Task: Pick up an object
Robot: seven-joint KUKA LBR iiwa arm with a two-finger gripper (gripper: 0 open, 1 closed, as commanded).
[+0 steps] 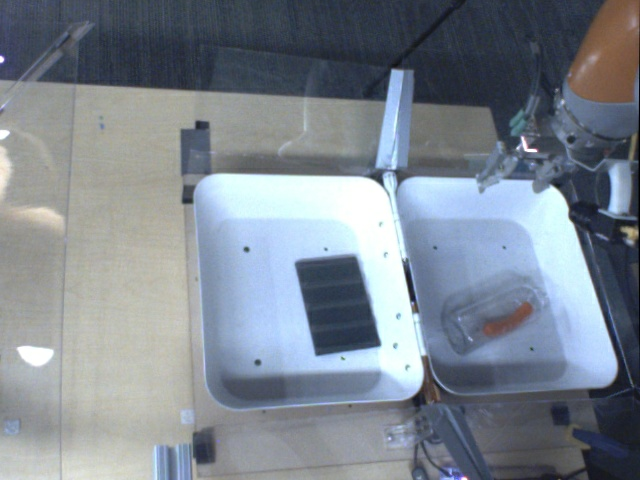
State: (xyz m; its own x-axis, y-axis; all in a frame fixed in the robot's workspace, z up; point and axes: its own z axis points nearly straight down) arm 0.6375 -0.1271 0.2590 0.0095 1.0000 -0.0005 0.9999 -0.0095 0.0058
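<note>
Pale wooden bench point(100, 298) carries two white bins over dark carpet point(250, 13). Spread open and holding nothing, the gripper point(518, 171) hovers at the right bin's point(590, 298) far rim, well apart from the clear bottle point(493, 314).

Cut off and unclear

The arm point(608, 53) runs off the frame's right edge above the right bin point(590, 298); inside that bin, the clear container point(492, 311) blurs what may be an orange item point(508, 320).

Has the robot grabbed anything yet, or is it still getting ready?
Nothing looks picked up yet. The gripper sits over the far edge of the right bin, with its fingers spread and nothing between them. The clear container with something orange inside lies on the floor of that bin, and the dark ridged block lies flat in the left bin. Left to do: reach down, close on one of them and lift.
</note>
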